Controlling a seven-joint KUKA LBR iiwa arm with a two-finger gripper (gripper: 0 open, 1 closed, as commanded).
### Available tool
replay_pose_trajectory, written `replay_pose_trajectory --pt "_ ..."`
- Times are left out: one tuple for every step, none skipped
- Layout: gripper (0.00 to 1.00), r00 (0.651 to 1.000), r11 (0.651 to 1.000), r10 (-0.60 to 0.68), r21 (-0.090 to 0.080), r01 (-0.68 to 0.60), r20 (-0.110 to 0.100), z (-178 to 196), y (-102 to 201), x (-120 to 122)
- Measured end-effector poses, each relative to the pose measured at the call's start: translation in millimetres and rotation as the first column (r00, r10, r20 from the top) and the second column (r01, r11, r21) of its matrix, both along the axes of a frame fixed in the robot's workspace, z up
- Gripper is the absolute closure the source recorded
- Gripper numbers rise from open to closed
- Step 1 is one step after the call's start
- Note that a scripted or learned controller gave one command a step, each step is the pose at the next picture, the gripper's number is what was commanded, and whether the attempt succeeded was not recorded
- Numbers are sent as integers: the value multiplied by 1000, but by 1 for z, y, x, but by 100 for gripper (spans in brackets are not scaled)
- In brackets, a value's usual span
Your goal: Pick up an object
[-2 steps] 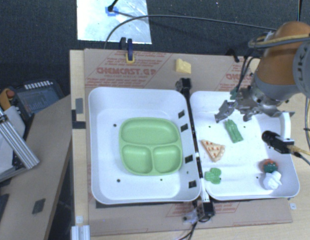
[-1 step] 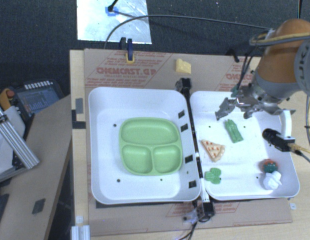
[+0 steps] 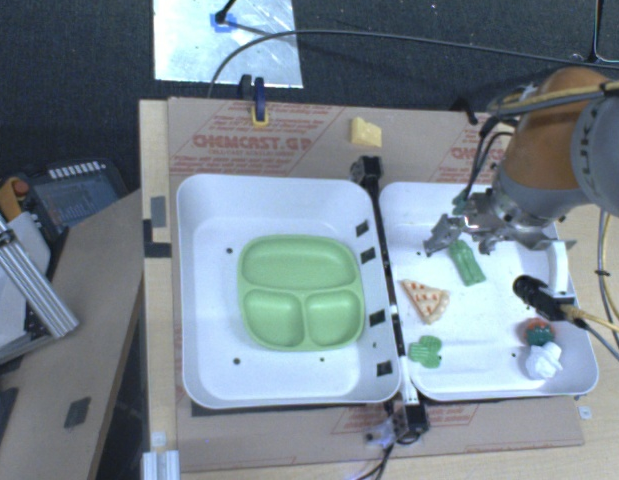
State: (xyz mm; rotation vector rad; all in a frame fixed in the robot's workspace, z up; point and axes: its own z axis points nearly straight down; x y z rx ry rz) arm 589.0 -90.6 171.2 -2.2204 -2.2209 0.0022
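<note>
Hovered at frame right over small green ridged plastic block (image 3: 466, 264) in right white bin (image 3: 489, 373); hand (image 3: 459, 230) spread wide, holding nothing. Probably light, stiff, slippery; best pinched across narrow sides.

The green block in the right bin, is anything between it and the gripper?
Nothing visible. The gripper hangs right over the green block's upper end. The pizza slice lies apart, down to its left.
</note>
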Motion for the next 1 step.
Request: replay_pose_trajectory --pt "0 1000 1000 1 0 -1 0 -62 -2 -2"
